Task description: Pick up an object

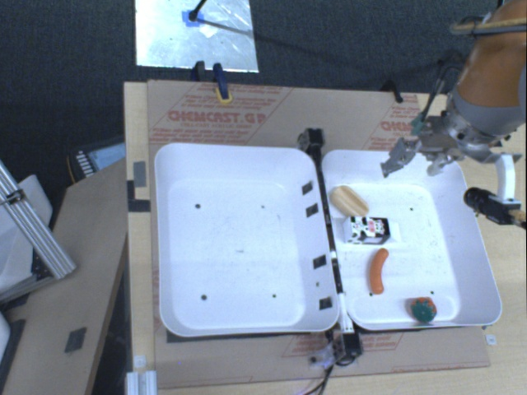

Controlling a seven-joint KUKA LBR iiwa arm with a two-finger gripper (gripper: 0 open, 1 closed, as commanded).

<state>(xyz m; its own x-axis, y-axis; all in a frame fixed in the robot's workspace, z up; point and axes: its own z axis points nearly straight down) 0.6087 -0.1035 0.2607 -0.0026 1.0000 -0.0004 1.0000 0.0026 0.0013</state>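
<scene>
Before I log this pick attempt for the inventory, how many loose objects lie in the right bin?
4: a tan bread roll near the divider, a black-and-white packet just below it, an orange sausage lower still, and a green ball by the front edge. None look hidden.

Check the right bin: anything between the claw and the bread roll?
Nothing visible. The claw is over the right bin's far edge, and the bread roll lies nearer the divider with bare bin floor between them. The small carton, sausage and green ball lie closer to the camera, off that line.

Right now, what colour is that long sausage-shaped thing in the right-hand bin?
Orange-red. The sausage-shaped thing shows clearly in the camera view.
</scene>
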